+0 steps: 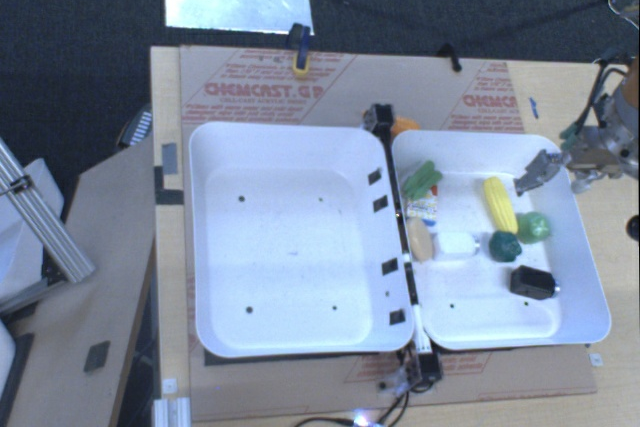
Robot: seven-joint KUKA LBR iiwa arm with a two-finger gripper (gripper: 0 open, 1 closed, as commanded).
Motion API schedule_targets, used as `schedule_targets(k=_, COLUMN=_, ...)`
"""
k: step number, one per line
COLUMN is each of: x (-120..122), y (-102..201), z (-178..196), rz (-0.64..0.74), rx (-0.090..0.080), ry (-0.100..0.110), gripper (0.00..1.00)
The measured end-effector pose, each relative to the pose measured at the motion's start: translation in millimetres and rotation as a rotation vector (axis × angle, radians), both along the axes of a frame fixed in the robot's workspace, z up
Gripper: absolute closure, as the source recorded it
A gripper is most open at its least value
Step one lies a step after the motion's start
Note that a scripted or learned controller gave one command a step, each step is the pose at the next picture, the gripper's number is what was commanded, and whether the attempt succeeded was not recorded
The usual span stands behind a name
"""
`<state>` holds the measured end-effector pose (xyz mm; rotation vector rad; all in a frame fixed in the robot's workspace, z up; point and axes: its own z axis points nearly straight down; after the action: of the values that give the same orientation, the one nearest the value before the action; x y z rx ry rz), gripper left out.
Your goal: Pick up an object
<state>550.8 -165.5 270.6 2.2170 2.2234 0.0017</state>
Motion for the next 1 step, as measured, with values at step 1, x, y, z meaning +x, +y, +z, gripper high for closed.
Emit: schedule_targets(k=1, x=1.0, y=0.0, z=11.2, rz=0.003, rx=-0.001, ry=-0.004, gripper=1.0)
